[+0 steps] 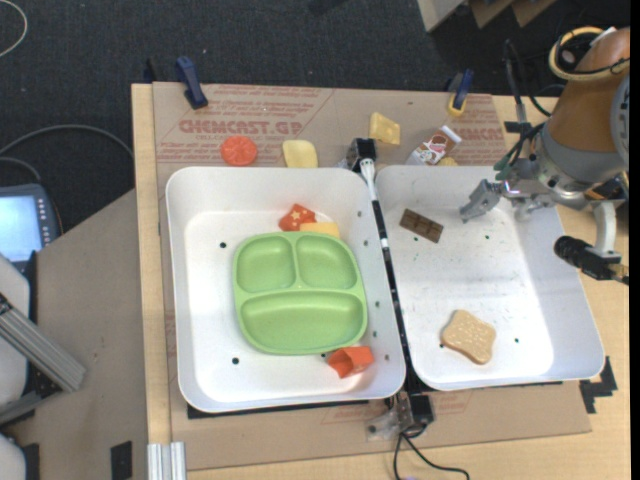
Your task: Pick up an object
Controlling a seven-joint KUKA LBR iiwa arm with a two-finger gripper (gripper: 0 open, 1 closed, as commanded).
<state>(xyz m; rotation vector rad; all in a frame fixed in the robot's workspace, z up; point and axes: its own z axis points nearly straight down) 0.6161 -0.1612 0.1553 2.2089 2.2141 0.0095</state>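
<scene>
My gripper [482,198] hangs over the far right part of the right bin [560,358], below the grey arm with its orange band [585,103]. A brown chocolate piece [421,226] lies in that bin just left of the gripper, apart from it. A slice of toast [469,335] rests near the bin's front. The left bin [190,268] holds a green divided plate [298,291], with a red piece [297,218] and a yellow piece [322,230] at the plate's far edge and an orange-red block [350,360] at its front edge.
On the cardboard behind the bins lie a red disc [239,151], a yellow piece [299,153], a cheese wedge [384,128] and a small carton [434,148]. Blue clamps [190,81] [460,90] grip the back edge. A black part [585,253] juts over the right bin's rim.
</scene>
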